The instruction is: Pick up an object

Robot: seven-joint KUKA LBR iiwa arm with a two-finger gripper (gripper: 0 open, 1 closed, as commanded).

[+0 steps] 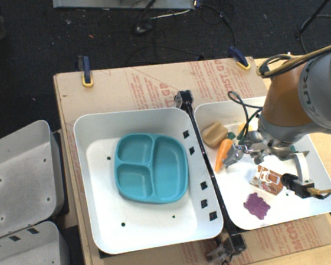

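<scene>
Two white bins (94, 184) on bench (67, 104)

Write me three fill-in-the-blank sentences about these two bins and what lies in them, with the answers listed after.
1. The teal divided plate lies in the ____ bin.
2. The claw hangs beside the carrot, whose color is ____.
3. Near the right bin's front edge lies a flat ____ piece, close to the small printed carton.

Answers: left; orange; purple
</scene>
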